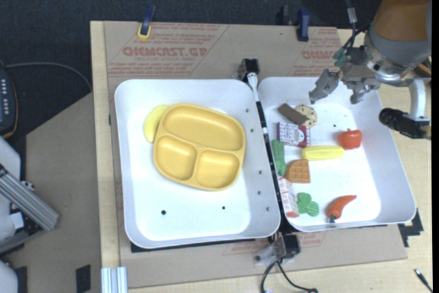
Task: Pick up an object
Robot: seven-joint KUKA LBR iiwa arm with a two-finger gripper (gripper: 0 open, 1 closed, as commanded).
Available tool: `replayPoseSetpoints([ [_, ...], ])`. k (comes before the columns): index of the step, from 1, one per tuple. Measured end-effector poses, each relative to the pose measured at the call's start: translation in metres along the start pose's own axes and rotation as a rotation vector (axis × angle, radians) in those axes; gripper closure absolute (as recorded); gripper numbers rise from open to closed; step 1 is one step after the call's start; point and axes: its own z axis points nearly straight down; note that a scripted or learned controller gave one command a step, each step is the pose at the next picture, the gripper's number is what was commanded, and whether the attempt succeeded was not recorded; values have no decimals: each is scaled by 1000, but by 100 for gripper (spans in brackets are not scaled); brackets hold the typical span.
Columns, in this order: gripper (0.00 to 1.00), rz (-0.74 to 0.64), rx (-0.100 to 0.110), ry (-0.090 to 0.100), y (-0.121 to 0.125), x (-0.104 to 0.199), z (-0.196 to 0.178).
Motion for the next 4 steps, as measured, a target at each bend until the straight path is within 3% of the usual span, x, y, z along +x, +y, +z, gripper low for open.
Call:
replayPoseSetpoints([
  [1,0,-2,-14,-1,2,0,-9],
  [3,0,-1,-9,0,-1,1,115],
  [4,0,-2,-17,3,2,2,149],
])
